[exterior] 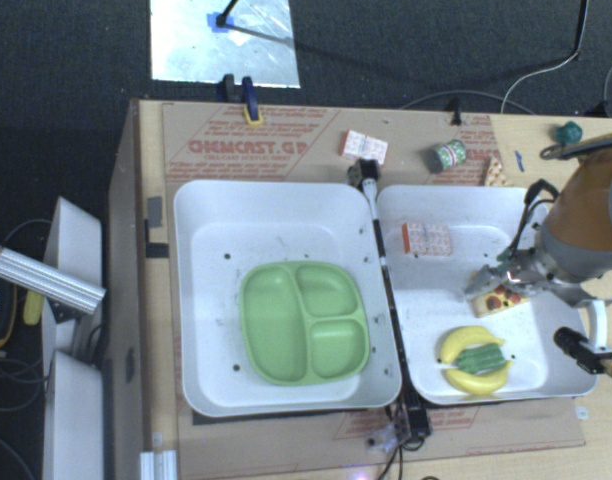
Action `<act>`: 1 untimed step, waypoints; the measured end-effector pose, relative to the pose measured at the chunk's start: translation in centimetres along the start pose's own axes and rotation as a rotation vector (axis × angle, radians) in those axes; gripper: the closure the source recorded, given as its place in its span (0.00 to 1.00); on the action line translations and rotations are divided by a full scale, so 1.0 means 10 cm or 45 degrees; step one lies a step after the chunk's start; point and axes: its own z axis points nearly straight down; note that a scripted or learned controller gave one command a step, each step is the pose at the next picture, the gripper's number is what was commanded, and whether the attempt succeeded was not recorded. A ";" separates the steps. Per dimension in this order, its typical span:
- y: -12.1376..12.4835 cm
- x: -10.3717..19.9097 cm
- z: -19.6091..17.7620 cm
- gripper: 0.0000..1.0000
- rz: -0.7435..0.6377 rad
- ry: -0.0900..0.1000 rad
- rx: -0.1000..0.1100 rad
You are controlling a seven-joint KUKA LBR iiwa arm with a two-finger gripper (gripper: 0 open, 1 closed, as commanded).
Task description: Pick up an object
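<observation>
1. While the claw (498, 286) hung low in the right bin (456, 213), nothing was lifted yet.
2. Claw state: couldn't tell.
3. A small card (502, 300) lay right under it; the banana (474, 354) sat just below-left, untouched.

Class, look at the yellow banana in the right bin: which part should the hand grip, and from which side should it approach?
Probably the banana at its yellow upper curve, coming from straight above. It lies flat on the right bin floor, and a green piece covers its lower middle. The hand is just above it in the view.
</observation>
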 end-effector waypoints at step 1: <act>0.02 0.00 -0.12 1.00 -0.003 0.000 -0.005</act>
